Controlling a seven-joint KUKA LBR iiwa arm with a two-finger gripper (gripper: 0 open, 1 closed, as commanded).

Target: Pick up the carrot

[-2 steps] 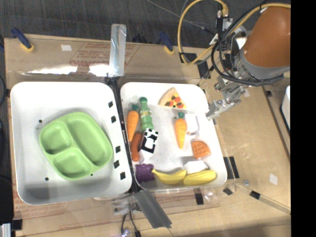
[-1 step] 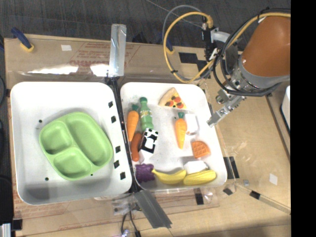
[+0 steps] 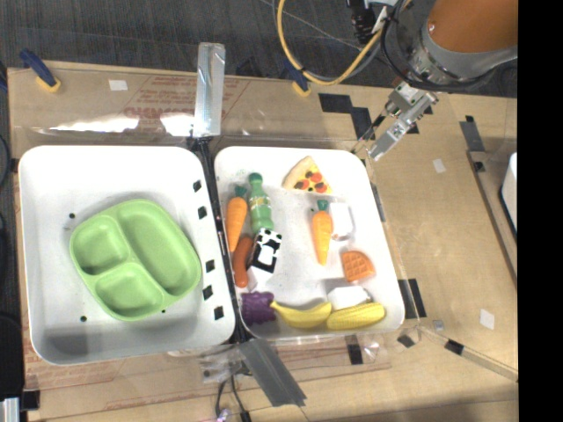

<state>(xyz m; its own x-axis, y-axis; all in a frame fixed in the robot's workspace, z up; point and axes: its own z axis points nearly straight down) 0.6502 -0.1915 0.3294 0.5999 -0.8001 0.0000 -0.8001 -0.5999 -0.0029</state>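
An orange carrot (image 3: 322, 233) with a green top lies in the middle of the right bin (image 3: 378, 236), pointing toward the front. A second carrot (image 3: 236, 219) lies along that bin's left wall. My gripper (image 3: 384, 141) hangs above the bench just outside the right bin's back right corner, tilted down toward the left. It is well apart from both carrots, and nothing shows in it.
The right bin also holds a pizza slice (image 3: 307, 178), a green bottle (image 3: 259, 204), a black-and-white block (image 3: 266, 250), a waffle (image 3: 358, 265), a banana (image 3: 302, 313), a corn cob (image 3: 356, 316) and purple grapes (image 3: 257, 306). A green divided plate (image 3: 134, 258) sits in the left bin (image 3: 35, 236).
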